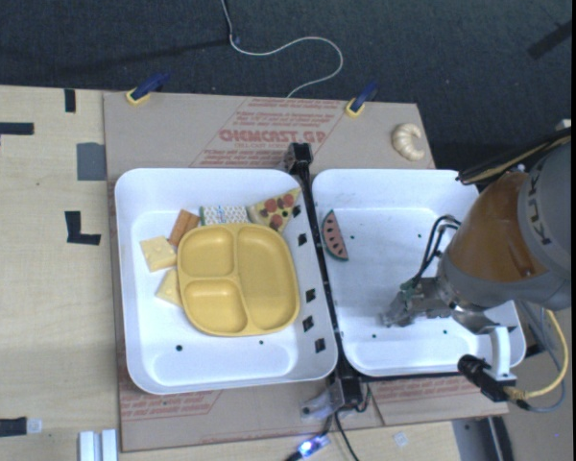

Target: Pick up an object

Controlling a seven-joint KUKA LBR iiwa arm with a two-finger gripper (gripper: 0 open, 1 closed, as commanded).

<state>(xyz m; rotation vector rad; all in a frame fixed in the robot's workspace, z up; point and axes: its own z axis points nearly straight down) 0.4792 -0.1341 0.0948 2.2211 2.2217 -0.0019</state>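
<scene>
Camera view: the gripper (399, 310) sits low in the right bin (384, 353), toward 5 o'clock of its floor; whether it is open or closed I cannot tell. A watermelon slice (335, 235) lies at the bin's 10 o'clock, well apart. The left bin (144, 353) holds a yellow divided plate (238, 279), with crackers (158, 254) at its 9 o'clock.

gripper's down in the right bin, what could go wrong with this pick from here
1. The gripper sits low over bare floor of the right bin, while the watermelon slice lies apart near the divider; closing here would likely grab nothing.
2. The other items are crowded around the yellow divided plate in the left bin, so a pick there may nudge neighbours or catch the plate rim.
</scene>
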